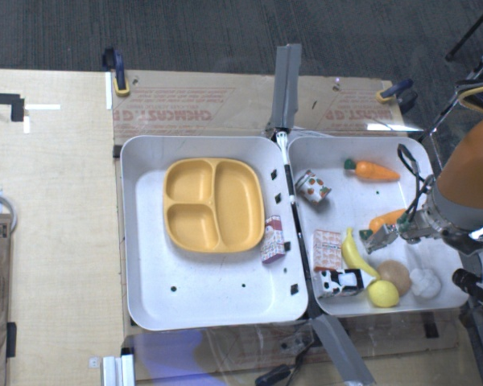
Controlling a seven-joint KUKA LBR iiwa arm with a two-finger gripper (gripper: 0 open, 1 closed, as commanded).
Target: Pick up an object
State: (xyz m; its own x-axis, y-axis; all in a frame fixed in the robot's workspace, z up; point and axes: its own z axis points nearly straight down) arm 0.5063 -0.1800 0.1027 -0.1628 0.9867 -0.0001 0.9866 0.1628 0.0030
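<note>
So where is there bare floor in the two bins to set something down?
Left bin: a wide bare strip below the yellow plate. Right bin: a patch between carrot and banana. Its lower right corner is crowded.

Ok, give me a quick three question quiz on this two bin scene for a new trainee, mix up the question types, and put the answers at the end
1. True or false: the yellow divided plate lies in the left bin.
2. Which lies nearest the gripper in the right bin? A) the lemon B) the orange carrot by the gripper C) the small can
3. Fill in: the banana lies just right of the flat red and white ____.

Key: 1 true; 2 B; 3 packet
</note>
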